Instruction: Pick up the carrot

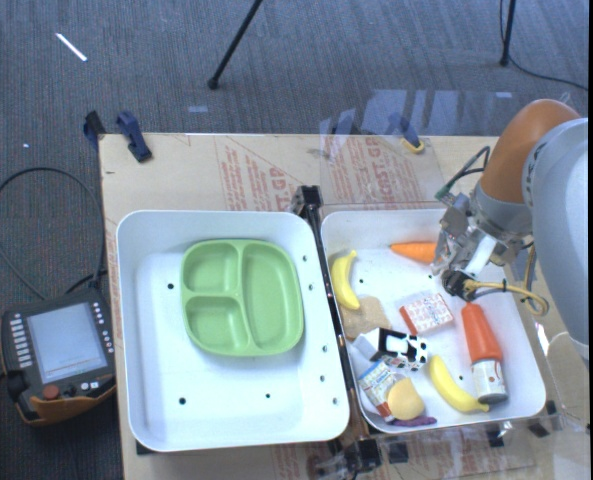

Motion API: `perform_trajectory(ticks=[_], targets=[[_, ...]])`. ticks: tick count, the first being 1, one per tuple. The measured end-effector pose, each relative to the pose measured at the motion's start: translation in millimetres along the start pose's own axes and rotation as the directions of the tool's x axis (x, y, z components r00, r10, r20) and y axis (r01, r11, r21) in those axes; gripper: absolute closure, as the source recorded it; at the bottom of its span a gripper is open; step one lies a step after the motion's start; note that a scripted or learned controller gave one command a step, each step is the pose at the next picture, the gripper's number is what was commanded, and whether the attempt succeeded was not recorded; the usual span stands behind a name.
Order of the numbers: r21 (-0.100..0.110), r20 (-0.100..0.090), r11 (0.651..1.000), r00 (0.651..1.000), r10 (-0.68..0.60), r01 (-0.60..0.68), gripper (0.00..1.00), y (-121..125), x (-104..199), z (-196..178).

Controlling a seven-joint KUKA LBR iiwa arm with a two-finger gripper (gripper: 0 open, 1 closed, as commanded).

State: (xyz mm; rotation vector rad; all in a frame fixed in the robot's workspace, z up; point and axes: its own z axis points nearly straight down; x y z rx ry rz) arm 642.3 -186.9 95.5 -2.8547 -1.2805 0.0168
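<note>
I see the carrot [414, 252] lying in the right bin [532, 356] near its far wall. My claw [454, 266] hangs just beside the carrot's right end. I cannot tell its state.

Your arm [561, 208] enters from 3 o'clock, orange band at about 1 o'clock, wrist angled down-left. Gripper [452, 258] sits low, pointing toward 8 o'clock.
</note>
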Motion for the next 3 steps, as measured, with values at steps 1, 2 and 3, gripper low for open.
perform_trajectory(ticks=[1,2,3], targets=[[0.002,0.002,1.0,1.0,-0.002,0.002,0.0,-1,0,1],[-0.004,-0.005,0.98,0.98,0.2,-0.2,0.0,-23,13,10],[0.0,-0.003,0.98,0.98,0.197,-0.197,1.0,-24,12,1]])
